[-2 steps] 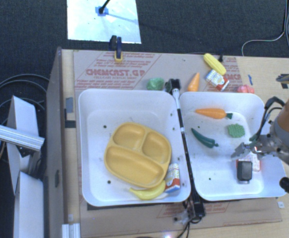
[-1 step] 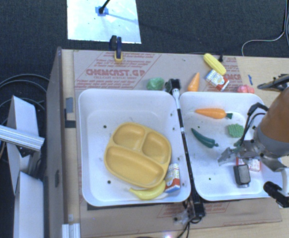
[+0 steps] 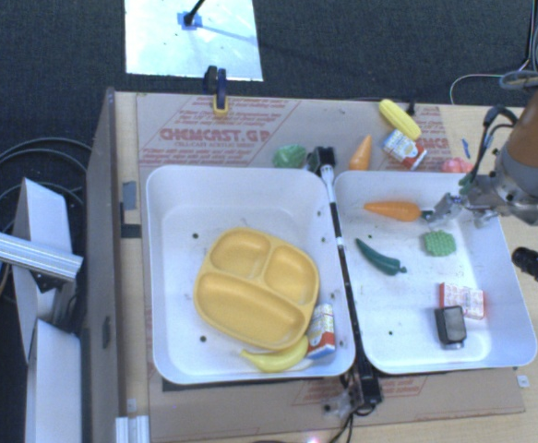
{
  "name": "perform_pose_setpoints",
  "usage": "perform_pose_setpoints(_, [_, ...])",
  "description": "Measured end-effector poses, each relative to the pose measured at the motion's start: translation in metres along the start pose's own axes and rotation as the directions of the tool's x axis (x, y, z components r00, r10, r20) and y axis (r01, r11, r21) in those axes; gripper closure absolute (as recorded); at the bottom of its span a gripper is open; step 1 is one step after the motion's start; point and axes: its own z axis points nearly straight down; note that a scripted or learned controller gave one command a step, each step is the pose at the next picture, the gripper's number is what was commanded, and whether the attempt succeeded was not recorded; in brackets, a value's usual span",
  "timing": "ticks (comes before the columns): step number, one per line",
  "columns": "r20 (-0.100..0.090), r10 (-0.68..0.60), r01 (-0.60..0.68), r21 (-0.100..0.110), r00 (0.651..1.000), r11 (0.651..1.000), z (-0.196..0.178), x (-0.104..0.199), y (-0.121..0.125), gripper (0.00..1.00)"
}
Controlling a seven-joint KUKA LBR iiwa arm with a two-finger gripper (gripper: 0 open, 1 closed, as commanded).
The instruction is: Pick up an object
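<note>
The claw [image 3: 448, 207] hangs low over the upper right part of the right bin [image 3: 407, 358], reaching in from the right at the end of the grey arm [image 3: 527, 155]; whether it is wide or narrow cannot be told at this size, and nothing shows between its tips. Just to its left lies an orange carrot [image 3: 393, 210], its green stub end pointing toward the claw and close to it. Just below the claw sits a green leafy piece [image 3: 439, 243], near but apart from it. Farther left in the same bin a dark green pepper [image 3: 379, 256] lies at a slant, and toward the bin's lower right a small red and white packet [image 3: 461, 299] rests just above a black block [image 3: 451, 326]. The left bin [image 3: 172, 275] holds a yellow divided plate [image 3: 257, 287], with a banana [image 3: 276, 358] curving along its lower edge and a small white bottle [image 3: 322, 332] beside it at the bin's right wall. On the tabletop [image 3: 213, 132] beyond the bins lie a green lump [image 3: 290, 157], a small orange cone [image 3: 361, 153], a yellow corn cob [image 3: 400, 118] and a red and white carton [image 3: 403, 149].
</note>
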Motion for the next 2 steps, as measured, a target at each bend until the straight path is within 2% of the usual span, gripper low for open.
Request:
perform_pose_setpoints(1, [-0.008,0.005,-0.005,0.017,1.0,1.0,0.072,0.008,-0.017,0.0])
perform_pose_setpoints(2, [-0.006,-0.001,0.001,0.007,1.0,1.0,0.068,0.016,0.037,0.0])
